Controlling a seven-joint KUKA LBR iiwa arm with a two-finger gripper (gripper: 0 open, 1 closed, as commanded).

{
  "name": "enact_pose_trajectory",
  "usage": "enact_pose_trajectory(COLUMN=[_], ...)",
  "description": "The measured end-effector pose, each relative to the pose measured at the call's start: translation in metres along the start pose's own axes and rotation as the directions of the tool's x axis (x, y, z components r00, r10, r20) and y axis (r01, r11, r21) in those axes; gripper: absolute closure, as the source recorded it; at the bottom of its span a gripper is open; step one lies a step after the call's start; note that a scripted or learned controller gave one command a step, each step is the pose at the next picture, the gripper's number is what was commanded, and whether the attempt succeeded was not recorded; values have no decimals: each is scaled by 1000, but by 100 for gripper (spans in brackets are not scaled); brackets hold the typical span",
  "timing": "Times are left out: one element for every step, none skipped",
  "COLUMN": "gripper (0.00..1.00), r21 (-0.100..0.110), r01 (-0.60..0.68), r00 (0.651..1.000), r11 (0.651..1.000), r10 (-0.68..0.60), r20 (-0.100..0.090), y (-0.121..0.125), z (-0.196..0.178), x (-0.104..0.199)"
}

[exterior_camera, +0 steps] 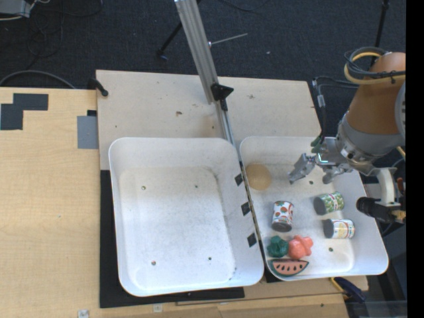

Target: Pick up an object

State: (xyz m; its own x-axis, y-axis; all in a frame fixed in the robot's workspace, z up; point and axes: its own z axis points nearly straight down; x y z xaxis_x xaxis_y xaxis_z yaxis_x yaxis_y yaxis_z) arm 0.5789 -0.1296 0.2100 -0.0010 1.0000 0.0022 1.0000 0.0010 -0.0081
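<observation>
The right bin (278, 152) holds several small objects. A tan ball (258, 176) lies at its left side. Below it stands a can with red spots (282, 215). A green-labelled can (329, 203) and a yellow-labelled can (339, 228) lie on their sides to the right. At the bin's near edge sit a green toy (277, 247), an orange-red toy (301, 246) and a watermelon slice (289, 267). My gripper (313, 173) hovers over the bin's upper right part, open, with nothing between its fingers, above the green-labelled can and right of the ball.
The left bin (172, 211) lies beside the right one, with black clips along the shared edge. A slanted aluminium rail (202, 52) runs from the back down to the bins' junction. The arm's orange band (377, 105) fills the right side.
</observation>
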Motion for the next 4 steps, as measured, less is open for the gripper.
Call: enact_pose_trajectory(gripper=[0,0,0,100], r21=[-5,1,1,-4], r01=[-2,-2,-3,-8], r00=[1000,1000,1000,1000], r11=[1000,1000,1000,1000], r10=[2,2,3,8], r20=[1,0,0,1], y=[1,7,5,6], z=[-3,59,114,100], x=[-1,-1,0,-2])
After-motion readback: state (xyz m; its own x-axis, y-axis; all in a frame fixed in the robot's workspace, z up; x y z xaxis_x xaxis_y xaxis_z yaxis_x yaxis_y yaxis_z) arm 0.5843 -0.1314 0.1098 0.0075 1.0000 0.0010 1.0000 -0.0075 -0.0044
